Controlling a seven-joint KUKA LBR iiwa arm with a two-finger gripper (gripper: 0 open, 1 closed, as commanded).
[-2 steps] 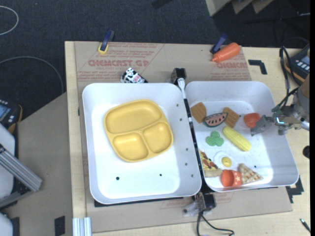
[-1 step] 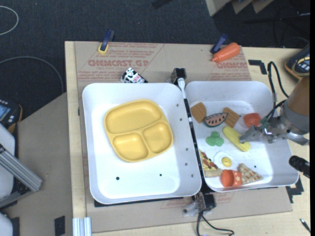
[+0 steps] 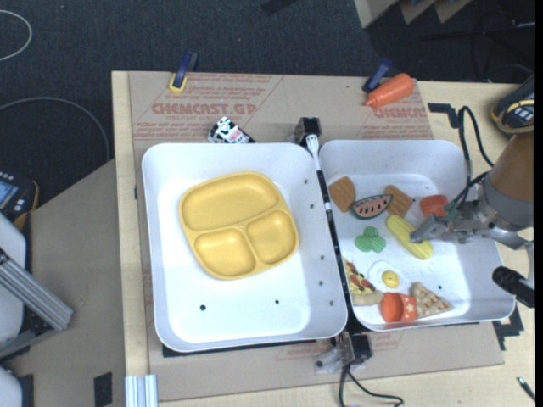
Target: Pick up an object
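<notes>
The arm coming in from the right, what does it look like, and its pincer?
A thick grey arm with an orange band above the wrist. It narrows to a small dark metal pincer with two thin fingers, and black cables run along it.

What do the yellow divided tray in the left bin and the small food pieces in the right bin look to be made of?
The yellow three-compartment tray looks like moulded plastic: one even colour, rounded rims, soft sheen. The small food pieces, such as the watermelon slice and the yellow corn cob, look like toy plastic or rubber, with flat bright colours; which of the two cannot be told.
</notes>
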